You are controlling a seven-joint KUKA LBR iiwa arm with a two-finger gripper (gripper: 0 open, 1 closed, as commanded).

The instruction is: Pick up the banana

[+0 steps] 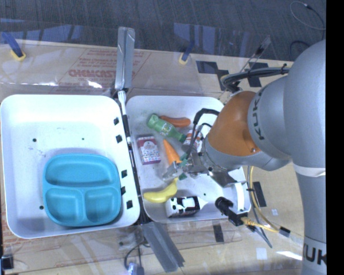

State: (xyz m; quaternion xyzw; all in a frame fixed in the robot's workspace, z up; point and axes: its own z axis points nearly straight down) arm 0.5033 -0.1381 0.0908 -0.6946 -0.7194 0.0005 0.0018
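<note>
While my end effector (180,164) is hovering in the right bin (229,208), the banana (160,194) is lying just below it.

I am seeing one banana near the bin's front wall, two carrots (171,151), one green bottle (165,126), one red packet (149,150) and one blue tray (80,189) in the left bin (23,119); whether the fingers are spread or pressed together, I cannot tell.

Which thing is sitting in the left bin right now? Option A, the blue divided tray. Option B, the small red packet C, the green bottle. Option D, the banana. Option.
A: the blue divided tray lies in the left bin, while the banana, the green bottle and the red packet all lie in the right bin.
</note>
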